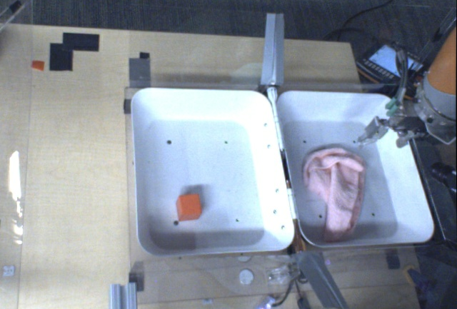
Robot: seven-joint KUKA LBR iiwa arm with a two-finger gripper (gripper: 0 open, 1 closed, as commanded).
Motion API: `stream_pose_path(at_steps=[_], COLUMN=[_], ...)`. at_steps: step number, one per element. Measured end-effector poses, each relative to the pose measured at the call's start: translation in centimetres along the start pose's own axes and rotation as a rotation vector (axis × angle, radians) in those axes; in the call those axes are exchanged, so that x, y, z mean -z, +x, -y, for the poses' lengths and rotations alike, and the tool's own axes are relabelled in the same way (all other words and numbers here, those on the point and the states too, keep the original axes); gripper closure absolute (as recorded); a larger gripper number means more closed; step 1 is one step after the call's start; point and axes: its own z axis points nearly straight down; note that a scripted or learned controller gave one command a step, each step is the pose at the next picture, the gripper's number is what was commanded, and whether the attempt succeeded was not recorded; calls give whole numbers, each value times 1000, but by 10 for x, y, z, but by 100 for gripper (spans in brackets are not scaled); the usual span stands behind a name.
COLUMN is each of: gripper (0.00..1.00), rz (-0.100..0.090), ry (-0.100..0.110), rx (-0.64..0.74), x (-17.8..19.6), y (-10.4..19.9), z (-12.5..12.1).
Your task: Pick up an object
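Over the right white plastic bin (407, 172) our gripper (385, 130) hangs spread and empty above the crumpled pink cloth (334, 190), near enough, we judge, to descend and pinch it.

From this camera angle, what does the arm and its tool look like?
At the frame's right edge there is an orange band on the arm, with a grey section below it. The tool is small, grey and metallic, with thin fingers and a greenish spot near its base. Thin dark cables run along the arm's left side. No other markings are legible.
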Motion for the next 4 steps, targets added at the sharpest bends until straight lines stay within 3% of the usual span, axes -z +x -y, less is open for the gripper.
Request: stream_pose_path(at_steps=[1,2,4], gripper=[0,0,0], rz=[3,4,8], ry=[-15,-18,-22], rx=[43,146,220], x=[-121,-127,-126], y=[27,32,70], z=[28,-3,-14])
